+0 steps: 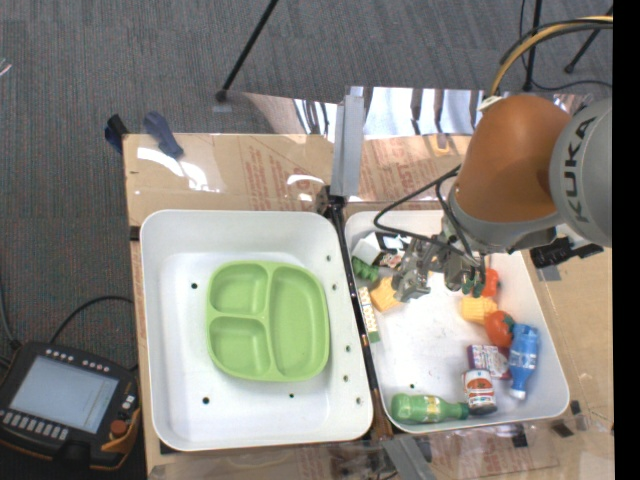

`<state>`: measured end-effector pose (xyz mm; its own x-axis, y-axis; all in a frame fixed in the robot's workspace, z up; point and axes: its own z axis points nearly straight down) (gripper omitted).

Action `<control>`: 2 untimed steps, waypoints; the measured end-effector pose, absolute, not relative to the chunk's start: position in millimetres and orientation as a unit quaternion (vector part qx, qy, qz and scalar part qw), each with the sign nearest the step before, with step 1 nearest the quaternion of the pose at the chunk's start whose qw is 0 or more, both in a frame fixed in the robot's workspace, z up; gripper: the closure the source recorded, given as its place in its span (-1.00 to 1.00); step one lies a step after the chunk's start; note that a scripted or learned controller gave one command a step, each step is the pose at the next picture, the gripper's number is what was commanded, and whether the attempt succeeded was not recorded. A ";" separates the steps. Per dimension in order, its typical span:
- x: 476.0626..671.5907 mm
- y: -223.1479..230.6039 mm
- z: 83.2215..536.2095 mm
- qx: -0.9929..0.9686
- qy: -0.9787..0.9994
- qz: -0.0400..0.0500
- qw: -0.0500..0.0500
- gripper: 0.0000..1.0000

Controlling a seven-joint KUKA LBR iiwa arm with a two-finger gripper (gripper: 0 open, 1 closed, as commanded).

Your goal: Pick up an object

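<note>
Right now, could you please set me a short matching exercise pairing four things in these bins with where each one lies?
Things:
1. light green divided plastic plate
2. green plastic bottle
3. blue plastic bottle
4. small red-labelled can

Places:
A. lying along the near edge of the right bin
B. by the right bin's right wall
C. middle of the left bin
D. between the two bottles, right bin

Pairs: 1-C, 2-A, 3-B, 4-D

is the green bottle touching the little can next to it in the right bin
Touching: the camera view shows the green bottle's neck end meeting the base of the can, with no white bin floor between them.
</note>
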<state>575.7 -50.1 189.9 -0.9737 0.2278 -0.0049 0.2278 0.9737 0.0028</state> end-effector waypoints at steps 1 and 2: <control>592.7 -39.6 262.8 0.226 0.974 0.000 0.001 1.00; 528.3 27.4 271.0 0.200 0.980 0.001 0.001 1.00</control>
